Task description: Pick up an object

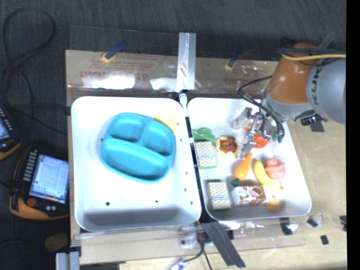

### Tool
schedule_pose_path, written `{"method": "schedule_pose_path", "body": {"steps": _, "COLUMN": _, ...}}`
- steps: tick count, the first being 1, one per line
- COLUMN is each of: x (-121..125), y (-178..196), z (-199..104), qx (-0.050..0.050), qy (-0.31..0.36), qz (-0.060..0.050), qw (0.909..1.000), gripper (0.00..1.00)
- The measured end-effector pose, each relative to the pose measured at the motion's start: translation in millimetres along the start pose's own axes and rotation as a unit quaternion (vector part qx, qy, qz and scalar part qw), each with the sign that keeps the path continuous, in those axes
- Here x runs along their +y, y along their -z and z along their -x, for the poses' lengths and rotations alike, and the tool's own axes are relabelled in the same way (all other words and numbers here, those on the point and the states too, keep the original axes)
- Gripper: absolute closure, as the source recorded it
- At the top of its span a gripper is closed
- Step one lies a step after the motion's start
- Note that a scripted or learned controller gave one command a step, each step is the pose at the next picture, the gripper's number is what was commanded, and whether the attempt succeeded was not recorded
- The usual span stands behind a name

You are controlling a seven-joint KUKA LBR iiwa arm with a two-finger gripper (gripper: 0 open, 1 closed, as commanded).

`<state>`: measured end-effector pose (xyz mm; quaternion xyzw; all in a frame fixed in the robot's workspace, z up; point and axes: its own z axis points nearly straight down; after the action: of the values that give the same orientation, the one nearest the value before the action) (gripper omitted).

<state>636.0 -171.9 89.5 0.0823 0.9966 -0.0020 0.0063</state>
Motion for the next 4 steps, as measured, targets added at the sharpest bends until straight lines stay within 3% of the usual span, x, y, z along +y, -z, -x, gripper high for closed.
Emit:
{"method": "schedule_pose_path", "body": {"steps": 1, "x": 49.0, "y": 0.6, "z": 12.4, "qx": 0.005, "qy": -0.172, "qz": -0.002, "qw": 0.9851, "gripper": 0.00}}
{"method": "schedule_pose_path", "body": {"steps": 2, "x": 50.2, "y": 11.2, "z": 15.6, "qx": -0.002, "qy": -0.171, "qz": -0.002, "qw": 0.9852, "gripper": 1.00}}
{"method": "schedule_pose_path", "body": {"steps": 3, "x": 118.8, "y": 94.8, "z": -10.0, "qx": 0.006, "qy": -0.347, "qz": -0.002, "qw": 0.9377, "gripper": 1.00}}
{"method": "schedule_pose_path", "body": {"steps": 4, "x": 123.1, "y": 95.1, "z": -88.8, "qx": 0.007, "qy": -0.474, "qz": -0.003, "qw": 0.8806, "gripper": 1.00}}
